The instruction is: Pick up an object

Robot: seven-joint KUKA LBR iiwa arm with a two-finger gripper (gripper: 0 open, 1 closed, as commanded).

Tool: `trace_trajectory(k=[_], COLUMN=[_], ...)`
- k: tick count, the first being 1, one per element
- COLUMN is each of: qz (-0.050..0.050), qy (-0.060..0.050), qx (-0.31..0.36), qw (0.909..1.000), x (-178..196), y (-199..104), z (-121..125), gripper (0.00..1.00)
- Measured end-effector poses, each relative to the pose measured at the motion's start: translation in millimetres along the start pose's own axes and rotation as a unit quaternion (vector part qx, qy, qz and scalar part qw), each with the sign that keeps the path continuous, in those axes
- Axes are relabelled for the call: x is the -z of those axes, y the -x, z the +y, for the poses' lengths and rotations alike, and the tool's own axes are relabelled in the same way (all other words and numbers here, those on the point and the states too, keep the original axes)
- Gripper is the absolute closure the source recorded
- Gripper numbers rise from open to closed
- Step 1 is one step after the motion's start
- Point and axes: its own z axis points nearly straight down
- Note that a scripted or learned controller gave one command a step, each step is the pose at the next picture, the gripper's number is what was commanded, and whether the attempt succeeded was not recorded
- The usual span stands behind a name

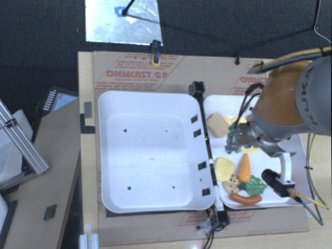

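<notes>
The gripper (232, 141) hangs low in the right bin (213, 104), but I cannot tell how its jaws stand. A toy carrot (244, 166) lies at its 5 o'clock, and a tan block (218, 124) at its 11 o'clock

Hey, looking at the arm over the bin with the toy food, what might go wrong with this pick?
The toy food is packed close: the carrot, yellow slice and cookie nearly touch, so the gripper may nudge neighbours or grab two. The sausage lies near the right bin rim, where a push might pin it against the wall.
</notes>
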Motion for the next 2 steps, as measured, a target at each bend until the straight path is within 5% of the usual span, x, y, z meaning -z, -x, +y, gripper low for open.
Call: trace_trajectory(k=[1, 2], qz=[0.0, -0.002], qy=[-0.002, 0.005], qx=[0.0, -0.002], qw=[1.0, 1.0], x=[18, 120], y=[-42, -30], z=[1, 68], gripper=[1.0, 1.0])
